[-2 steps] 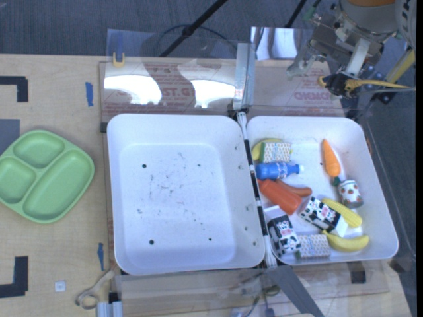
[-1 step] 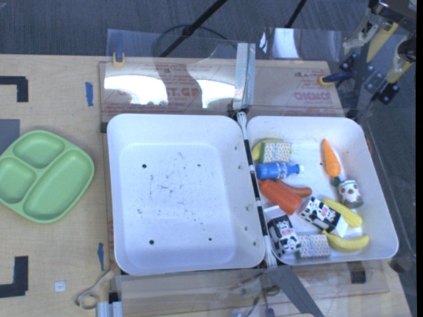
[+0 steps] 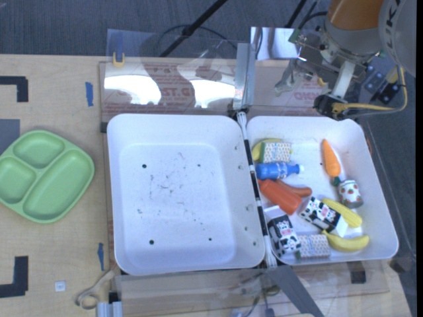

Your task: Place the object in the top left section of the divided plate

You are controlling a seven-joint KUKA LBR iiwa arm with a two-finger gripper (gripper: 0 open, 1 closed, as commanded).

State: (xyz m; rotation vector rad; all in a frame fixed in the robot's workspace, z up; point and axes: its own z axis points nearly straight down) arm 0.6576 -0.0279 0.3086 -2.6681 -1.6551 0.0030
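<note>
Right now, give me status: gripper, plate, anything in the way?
Gripper up over the right bin's far edge, nothing seen between its fingers. Green divided plate left of the bins, sections bare. Toys crowd the right bin, blue bottle among them.

Divided plate (image 3: 45, 175) sits on the worktop (image 3: 53, 78), well left of both bins. Left bin (image 3: 175, 190) and right bin (image 3: 380, 197) touch side by side. In the right bin: bottle (image 3: 277, 171) near the left wall, carrot (image 3: 331, 158) to its right, banana (image 3: 345, 228) toward the front right, cartons (image 3: 322, 212) beside it. Arm (image 3: 357, 18) hangs behind the right bin's far edge.
</note>
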